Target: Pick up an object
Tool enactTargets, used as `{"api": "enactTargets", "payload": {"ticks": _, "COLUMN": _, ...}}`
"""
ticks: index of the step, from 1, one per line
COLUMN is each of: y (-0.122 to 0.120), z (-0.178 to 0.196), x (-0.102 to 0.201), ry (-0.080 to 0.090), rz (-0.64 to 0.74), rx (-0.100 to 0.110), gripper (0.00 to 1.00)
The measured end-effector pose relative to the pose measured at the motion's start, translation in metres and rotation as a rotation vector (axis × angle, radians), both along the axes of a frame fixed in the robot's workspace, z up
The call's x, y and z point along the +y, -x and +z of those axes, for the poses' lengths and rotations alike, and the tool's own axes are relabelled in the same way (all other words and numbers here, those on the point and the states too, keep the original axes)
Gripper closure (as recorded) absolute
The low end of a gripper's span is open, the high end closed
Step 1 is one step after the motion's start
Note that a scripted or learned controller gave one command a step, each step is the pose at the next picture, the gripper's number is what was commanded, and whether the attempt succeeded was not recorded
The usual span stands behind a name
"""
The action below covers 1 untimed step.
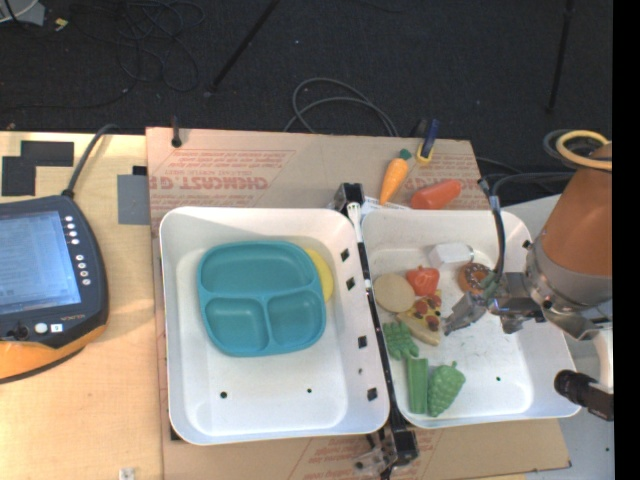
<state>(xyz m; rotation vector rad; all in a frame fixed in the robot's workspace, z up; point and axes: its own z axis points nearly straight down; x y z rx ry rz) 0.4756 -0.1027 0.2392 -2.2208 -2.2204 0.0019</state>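
One claw [462, 316] hung low in the right bin [510, 393], near its middle, and you could not tell from this slant how it was set or whether anything sat in it. Just beside it lay the heap: a pizza slice [428, 320] almost at its tip, a red piece [424, 279] and a tan disc [393, 293] toward the bin's inner wall, a white block [452, 254] nearer the far wall, a patterned round piece [476, 275] close by the wrist. Green toys [430, 380] lay along the near inner side. You had no object lifted; my reading is that the step in hand was the reach onto the heap, with the slice the likeliest target. The next move would call for a clean descent on one piece alone, since they crowd and touch. Further out, the left bin [190, 368] carried a teal tray [262, 297] over a yellow thing [322, 272]. Beyond the bins' far edge, on the cardboard [250, 173], lay a carrot [393, 176] and a red pepper [435, 194]. A tablet [45, 268] sat at the bench's left edge.
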Motion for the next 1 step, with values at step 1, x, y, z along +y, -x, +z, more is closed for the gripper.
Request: {"api": "enactTargets", "payload": {"ticks": 1, "y": -0.0264, "z": -0.1524, "x": -0.0183, "ry": -0.001, "rz": 0.001, "rx": 0.007, "gripper": 0.00}}
